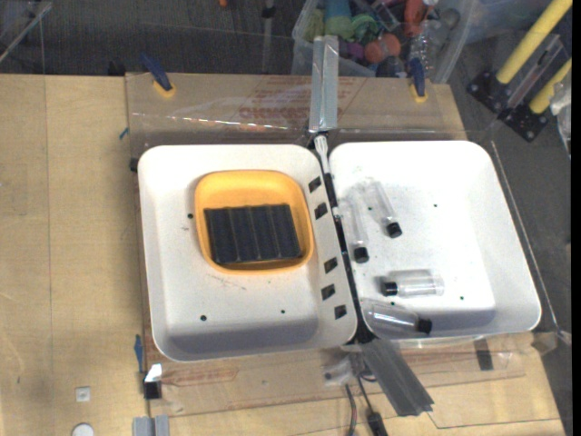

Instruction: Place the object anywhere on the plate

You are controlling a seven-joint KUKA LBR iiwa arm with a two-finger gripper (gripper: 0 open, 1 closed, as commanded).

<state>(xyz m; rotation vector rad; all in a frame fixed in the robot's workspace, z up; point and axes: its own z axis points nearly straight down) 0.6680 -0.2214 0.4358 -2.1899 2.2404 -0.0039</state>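
An orange-yellow plate (250,189) sits in the middle of the left white bin (168,243). A black ribbed rectangular block (252,232) lies flat on the plate, covering most of its lower half. In the right white bin (467,207) lie several clear tubes with black caps: one (377,205) near the bin's back left, one (354,234) along the left wall, one (413,286) toward the front, and one (397,317) at the front rim.
A ridge with black marks (327,239) divides the two bins. A metal bar (324,84) stands behind them. A clear box of colourful toys (381,12) sits beyond the bench. Wooden bench top (64,243) spreads to the left.
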